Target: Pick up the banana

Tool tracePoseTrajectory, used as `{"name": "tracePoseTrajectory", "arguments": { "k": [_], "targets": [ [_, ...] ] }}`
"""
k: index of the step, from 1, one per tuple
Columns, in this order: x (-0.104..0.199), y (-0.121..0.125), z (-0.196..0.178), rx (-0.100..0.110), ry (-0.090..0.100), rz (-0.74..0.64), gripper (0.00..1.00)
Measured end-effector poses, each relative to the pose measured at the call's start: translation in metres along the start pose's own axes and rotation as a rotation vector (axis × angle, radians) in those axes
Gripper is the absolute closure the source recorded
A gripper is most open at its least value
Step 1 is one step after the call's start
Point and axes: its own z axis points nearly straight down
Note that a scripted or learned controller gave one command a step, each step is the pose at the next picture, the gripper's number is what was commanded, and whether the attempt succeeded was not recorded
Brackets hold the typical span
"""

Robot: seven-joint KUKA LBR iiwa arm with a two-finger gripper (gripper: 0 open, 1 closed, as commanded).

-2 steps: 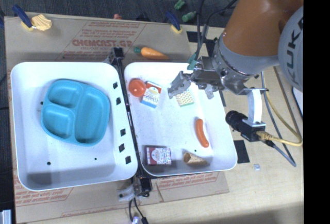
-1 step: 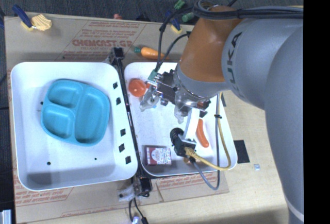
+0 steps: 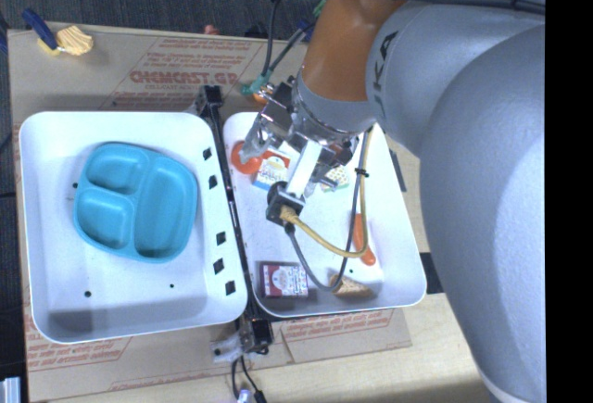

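My gripper (image 3: 266, 140) hangs low over the far left part of the right bin (image 3: 404, 255). It is just above a red-orange item (image 3: 243, 157) and a small white printed pack (image 3: 270, 173). The grey arm with its orange band reaches in from the right and hides the middle and far side of that bin. I cannot make out a banana among the things that show there.
The right bin also holds a dark red box (image 3: 284, 280), an orange carrot (image 3: 361, 242), a bread-like wedge (image 3: 356, 286) and a small coloured pack (image 3: 335, 177). In the left bin (image 3: 37, 207) lies a blue divided plate (image 3: 136, 200). A yellow-and-blue item (image 3: 65, 38) lies on the cardboard at the far left.
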Motion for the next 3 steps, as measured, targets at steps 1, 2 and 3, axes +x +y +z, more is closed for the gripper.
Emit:
{"name": "tracePoseTrajectory", "arguments": {
  "k": [1,2,3],
  "targets": [
    [-0.057,0.037,0.097,0.003,-0.002,-0.167,0.0],
    [-0.046,-0.038,0.097,0.003,0.0,-0.121,0.0],
    [-0.046,-0.037,0.087,0.005,-0.001,-0.124,1.0]
  ]
}}
